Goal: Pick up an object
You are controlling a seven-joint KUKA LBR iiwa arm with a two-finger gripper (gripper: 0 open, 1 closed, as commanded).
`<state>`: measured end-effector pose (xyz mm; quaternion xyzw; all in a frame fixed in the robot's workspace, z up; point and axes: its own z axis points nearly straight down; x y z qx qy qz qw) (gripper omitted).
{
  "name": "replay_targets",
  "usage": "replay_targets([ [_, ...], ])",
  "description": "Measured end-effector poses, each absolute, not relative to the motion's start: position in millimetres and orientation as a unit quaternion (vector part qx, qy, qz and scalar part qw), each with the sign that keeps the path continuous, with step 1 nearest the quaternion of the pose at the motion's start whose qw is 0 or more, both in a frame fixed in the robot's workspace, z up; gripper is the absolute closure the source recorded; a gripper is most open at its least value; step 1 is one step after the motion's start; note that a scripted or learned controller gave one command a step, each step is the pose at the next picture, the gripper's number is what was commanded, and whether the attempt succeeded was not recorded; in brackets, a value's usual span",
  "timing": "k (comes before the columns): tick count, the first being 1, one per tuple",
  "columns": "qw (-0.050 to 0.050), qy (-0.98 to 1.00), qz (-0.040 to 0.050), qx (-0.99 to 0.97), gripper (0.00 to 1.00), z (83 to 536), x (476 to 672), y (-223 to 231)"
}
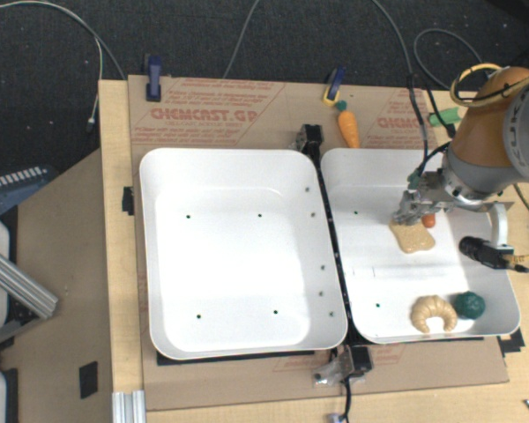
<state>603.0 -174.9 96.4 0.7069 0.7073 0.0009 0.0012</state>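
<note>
Left bin [238, 254]: floor unobstructed throughout. Right bin [370, 271]: near-left floor free; gripper [416, 211] stands over the tan slab [413, 238] at centre; croissant [434, 313] and green ball [469, 305], touching, block the near-right corner; carrot [348, 129] lies on the desk beyond the far rim

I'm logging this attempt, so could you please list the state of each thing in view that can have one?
end effector: low in the right bin, at the tan slice; grip unclear
tan slice: lying flat in the right bin
croissant: resting near that bin's front edge
green ball: resting beside the croissant
carrot: lying on the board behind the bins
left bin: sitting level
</note>
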Motion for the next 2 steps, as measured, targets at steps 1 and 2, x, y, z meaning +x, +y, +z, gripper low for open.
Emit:
replay_targets([
  [1, 0.001, 0.707, 0.0006, 0.707, 0.00, 96, 602.7, -175],
  [2, 0.001, 0.707, 0.0011, 0.707, 1.00, 107, 603.1, -175],
])
